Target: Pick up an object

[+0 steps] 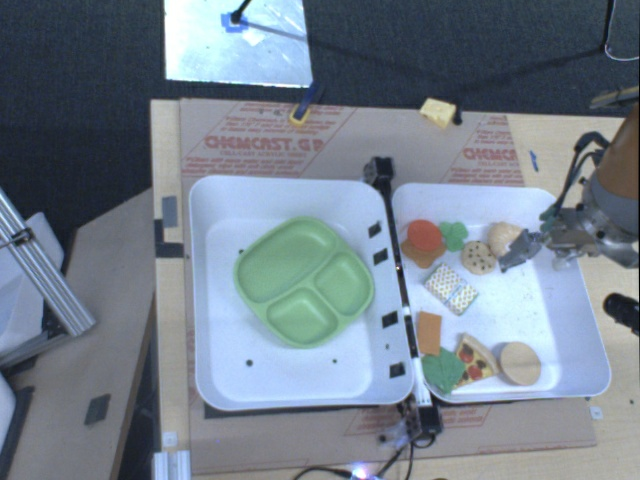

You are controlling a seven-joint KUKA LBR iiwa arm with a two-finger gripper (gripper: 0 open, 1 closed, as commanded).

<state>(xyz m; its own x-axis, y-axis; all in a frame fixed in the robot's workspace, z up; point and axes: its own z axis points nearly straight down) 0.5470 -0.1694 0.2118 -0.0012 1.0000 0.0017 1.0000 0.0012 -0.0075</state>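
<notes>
The right bin (570, 318) holds several toy foods. Among them are a red and orange burger (424, 240), a green piece (455, 234), a cookie (478, 257) and a beige lump (503, 236). Nearer the front lie a checkered packet (450, 289), an orange slab (429, 332), a green broccoli (443, 370), a pizza slice (477, 358) and a tan disc (519, 362). My gripper (541, 253) hangs over the bin's upper right part, just right of the cookie and the beige lump. It is open, with nothing between its fingers.
The left bin (215, 268) carries a green divided plate (304, 281). A black divider (395, 278) with clips runs between the bins. A yellow block (437, 112) lies on the cardboard behind them. The grey arm (612, 203) comes in from the right.
</notes>
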